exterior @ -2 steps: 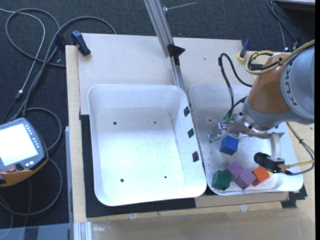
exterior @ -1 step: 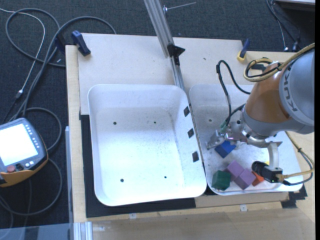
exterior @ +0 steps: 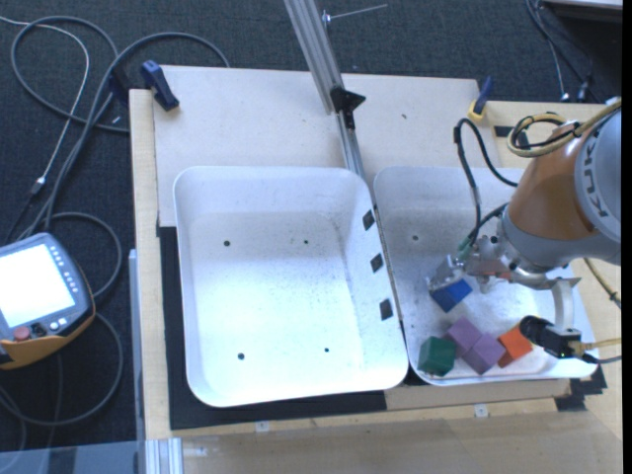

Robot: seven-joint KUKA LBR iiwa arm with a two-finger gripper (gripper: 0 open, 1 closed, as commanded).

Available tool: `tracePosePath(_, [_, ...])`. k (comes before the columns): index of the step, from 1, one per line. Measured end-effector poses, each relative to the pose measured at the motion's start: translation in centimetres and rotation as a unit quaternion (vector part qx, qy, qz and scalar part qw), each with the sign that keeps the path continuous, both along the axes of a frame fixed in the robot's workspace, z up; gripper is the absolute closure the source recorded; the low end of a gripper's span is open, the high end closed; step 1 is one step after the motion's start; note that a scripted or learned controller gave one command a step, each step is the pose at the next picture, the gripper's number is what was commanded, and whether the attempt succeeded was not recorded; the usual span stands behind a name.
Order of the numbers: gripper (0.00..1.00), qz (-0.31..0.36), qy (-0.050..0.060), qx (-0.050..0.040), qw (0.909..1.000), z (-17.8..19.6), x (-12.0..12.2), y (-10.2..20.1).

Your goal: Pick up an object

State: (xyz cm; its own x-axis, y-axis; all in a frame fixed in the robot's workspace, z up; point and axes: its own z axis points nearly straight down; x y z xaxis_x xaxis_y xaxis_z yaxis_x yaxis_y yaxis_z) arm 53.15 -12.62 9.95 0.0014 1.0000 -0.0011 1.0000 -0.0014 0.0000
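The bench (exterior: 257, 117) carries two shallow white bins side by side, and I reach in from the right over the right bin (exterior: 415, 205), my grey arm (exterior: 563, 205) with its orange band bent low above it. The left bin (exterior: 276, 284) sits beside it, their walls touching along the middle. My fingers (exterior: 456, 276) hang at the middle of the right bin, and a blue block (exterior: 451, 293) sits right at their tips, touching them or nearly so; it is a small, flat-faced piece of bright blue, tilted a little, its upper edge tucked under the metal of my fingers. Whether I am gripping it or only resting against it I cannot tell, because the tips are small and partly hidden by the block. Below the blue block, toward the near wall of the same bin, lie three more pieces close together: a purple block (exterior: 474, 345) made of two joined cubes, a dark green block (exterior: 436, 355) just left of it, and an orange block (exterior: 514, 345) just right of it.
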Motion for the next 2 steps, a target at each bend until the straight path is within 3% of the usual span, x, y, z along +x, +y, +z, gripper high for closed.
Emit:
tracePosePath(1, [1.0,0.001,-0.002,0.0006,1.0,1.1,0.1,0.2])
tracePosePath(2, [1.0,0.005,-0.004,0.0017,1.0,10.5,-0.6,7.4])
